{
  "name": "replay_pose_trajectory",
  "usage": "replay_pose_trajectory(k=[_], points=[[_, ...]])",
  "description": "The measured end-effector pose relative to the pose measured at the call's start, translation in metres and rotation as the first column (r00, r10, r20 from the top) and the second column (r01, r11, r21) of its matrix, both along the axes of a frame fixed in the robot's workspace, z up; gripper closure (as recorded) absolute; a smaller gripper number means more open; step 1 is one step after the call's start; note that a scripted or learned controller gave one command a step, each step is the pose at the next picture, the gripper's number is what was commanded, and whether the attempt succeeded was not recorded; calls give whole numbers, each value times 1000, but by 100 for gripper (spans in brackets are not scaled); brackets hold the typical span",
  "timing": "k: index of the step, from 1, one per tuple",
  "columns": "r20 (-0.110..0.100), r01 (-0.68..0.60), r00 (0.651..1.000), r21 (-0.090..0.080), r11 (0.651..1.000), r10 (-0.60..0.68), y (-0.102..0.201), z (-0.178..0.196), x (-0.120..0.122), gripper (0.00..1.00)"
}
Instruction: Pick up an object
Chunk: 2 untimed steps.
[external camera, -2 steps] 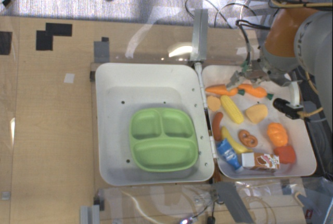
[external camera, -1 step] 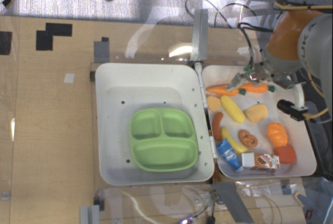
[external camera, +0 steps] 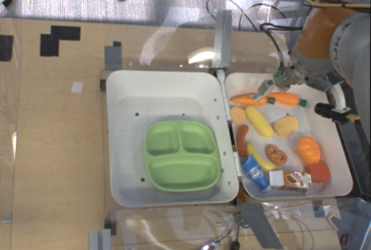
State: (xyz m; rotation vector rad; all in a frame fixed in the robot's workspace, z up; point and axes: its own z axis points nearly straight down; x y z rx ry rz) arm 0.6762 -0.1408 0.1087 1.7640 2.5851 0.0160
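Observation:
My gripper [external camera: 268, 89] hangs low over the back of the right bin [external camera: 342, 176], right above two orange carrots [external camera: 250, 100] [external camera: 284, 98] lying end to end. It may be touching them; I cannot tell. In front of the carrots lie a corn cob [external camera: 258, 120], a yellow wedge [external camera: 286, 126], a red sausage [external camera: 242, 138], a banana [external camera: 259, 157], a pretzel [external camera: 276, 154], an orange pepper [external camera: 309, 149], a red tomato [external camera: 317, 172], a blue packet [external camera: 254, 170] and a small carton [external camera: 293, 179].
The left bin [external camera: 124, 98] holds a green divided plate [external camera: 182, 155] in its front half. A metal post [external camera: 222, 40] stands at the back between the bins. Cables [external camera: 261, 17] loop behind the right bin, and the arm [external camera: 339, 40] covers its back right corner.

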Motion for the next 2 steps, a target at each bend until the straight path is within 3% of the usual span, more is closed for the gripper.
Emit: replay_pose_trajectory(k=[1, 2], points=[[-5, -163, 987, -4, 987, 163, 13, -20, -46, 0], [4, -163, 987, -4, 987, 163, 14, -6, -43, 100]])
